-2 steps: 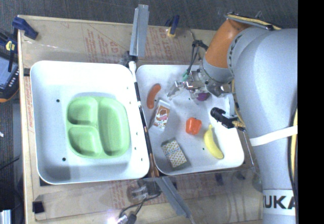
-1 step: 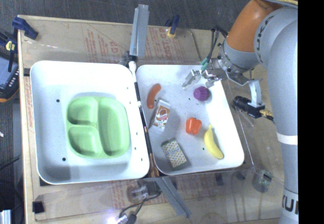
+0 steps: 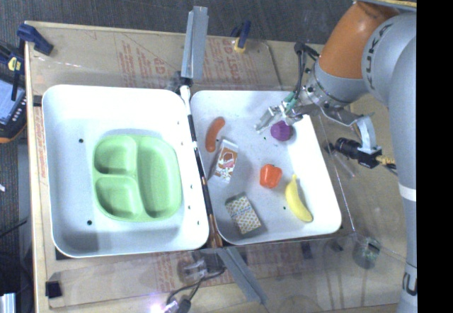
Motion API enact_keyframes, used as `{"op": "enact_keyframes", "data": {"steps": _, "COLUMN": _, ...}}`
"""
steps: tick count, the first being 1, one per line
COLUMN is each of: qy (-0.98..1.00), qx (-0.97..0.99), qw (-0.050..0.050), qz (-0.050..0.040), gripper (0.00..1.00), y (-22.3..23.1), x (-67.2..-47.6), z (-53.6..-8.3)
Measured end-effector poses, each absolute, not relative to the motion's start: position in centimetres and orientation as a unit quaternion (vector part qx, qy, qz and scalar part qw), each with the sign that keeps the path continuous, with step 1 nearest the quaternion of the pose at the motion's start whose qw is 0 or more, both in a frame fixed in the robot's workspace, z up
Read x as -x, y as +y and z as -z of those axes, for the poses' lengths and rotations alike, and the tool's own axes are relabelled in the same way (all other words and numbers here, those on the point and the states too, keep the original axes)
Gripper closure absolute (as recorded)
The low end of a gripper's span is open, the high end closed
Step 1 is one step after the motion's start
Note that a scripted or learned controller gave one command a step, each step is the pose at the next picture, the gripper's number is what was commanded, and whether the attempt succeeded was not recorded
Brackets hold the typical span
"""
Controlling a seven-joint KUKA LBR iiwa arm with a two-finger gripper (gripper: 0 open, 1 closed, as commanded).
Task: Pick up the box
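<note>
Nearest the lens, grey arm's jaws [image 3: 277, 117], seemingly spread and empty, above round purple fruit [image 3: 282, 132]; small white-and-red carton box [image 3: 226, 161] well left, slightly nearer, long axis steeply tilted.

There are two white bins: the left bin [image 3: 60, 163] and the right bin [image 3: 318, 177]. One green divided tray [image 3: 136, 177] with three compartments lies in the left bin. The right bin holds six things: one sausage [image 3: 214, 133], one small carton box [image 3: 226, 161], one patterned packet [image 3: 243, 214], one orange pepper [image 3: 270, 175], one banana [image 3: 297, 200] and one purple fruit [image 3: 282, 132].
</note>
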State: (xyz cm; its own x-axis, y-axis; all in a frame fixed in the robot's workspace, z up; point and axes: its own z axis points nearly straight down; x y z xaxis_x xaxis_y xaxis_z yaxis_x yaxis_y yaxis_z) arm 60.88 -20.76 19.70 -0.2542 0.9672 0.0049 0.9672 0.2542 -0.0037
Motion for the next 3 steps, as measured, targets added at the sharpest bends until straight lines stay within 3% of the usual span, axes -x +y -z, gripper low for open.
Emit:
{"op": "enact_keyframes", "data": {"steps": 1, "qy": -0.813, "qx": 0.583, "qw": 0.003, "qz": 0.0001, "gripper": 0.0, "y": -20.8, "x": -59.2, "z": -20.2}}
{"op": "enact_keyframes", "data": {"steps": 2, "qy": -0.842, "qx": 0.54, "qw": -0.001, "qz": 0.0008, "gripper": 0.0, "y": -20.3, "x": -62.5, "z": -18.0}}
{"op": "enact_keyframes", "data": {"steps": 3, "qy": -0.852, "qx": 0.523, "qw": 0.001, "qz": 0.0004, "gripper": 0.0, "y": -20.9, "x": -59.6, "z": -18.2}}
